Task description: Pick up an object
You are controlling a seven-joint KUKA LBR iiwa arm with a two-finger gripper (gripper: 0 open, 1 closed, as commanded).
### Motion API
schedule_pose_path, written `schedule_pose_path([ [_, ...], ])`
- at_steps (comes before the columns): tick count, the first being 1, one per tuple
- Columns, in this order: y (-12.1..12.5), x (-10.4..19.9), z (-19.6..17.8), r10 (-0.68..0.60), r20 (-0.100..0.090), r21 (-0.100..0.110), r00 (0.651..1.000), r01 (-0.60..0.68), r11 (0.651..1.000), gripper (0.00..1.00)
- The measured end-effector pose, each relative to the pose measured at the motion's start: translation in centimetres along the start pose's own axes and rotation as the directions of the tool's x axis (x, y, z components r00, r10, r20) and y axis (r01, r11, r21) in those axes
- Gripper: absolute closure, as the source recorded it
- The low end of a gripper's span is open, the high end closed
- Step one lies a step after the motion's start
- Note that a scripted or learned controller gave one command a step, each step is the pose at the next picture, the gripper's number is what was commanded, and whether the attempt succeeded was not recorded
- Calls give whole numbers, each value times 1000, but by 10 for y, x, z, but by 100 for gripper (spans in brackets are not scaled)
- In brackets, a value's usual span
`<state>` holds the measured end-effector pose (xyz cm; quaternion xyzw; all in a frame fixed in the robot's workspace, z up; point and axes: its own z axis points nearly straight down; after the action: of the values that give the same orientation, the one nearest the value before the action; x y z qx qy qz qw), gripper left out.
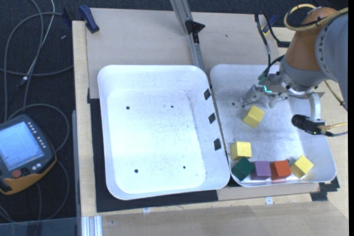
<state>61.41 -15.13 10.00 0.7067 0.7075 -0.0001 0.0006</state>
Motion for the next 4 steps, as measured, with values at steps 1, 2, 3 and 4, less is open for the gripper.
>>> schedule_pose_path([
  [1, -34, 25, 0, 0, -4, 6, 1000, 0, 1000, 0],
  [2, -32, 24, -11, 0, -3, 1, 1000, 0, 1000, 100],
  [3, 8, 81, -105, -6, -2, -10, 1000, 6, 1000, 100],
  [4, 11, 159, -116, -8, -5, -2, 1000, 8, 1000, 100],
])
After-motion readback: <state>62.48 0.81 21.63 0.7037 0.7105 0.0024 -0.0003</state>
